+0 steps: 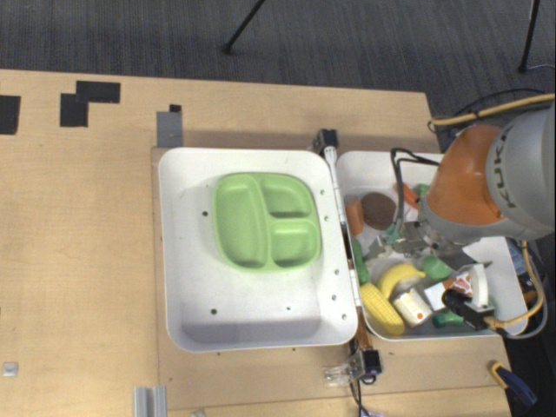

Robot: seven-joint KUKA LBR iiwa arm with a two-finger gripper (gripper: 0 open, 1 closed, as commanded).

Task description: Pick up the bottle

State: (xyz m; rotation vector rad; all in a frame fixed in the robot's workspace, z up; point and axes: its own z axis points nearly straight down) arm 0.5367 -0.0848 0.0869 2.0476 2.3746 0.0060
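Reaching into the right bin (512, 254), the arm (473, 189) hangs over the clutter; gripper (408, 241) sits among the items, its state cannot be told. Likely bottle (415, 303), white with a red end, lies on its side just near of the gripper, between banana (400, 276) and corn (380, 307). Long axis runs left-right, slightly slanted. Green tray (265, 220) sits in the left bin (187, 181).

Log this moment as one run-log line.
arm: over right bin | gripper: low among clutter | bottle: not identifiable | left bin: green tray | grasp: unconfirmed
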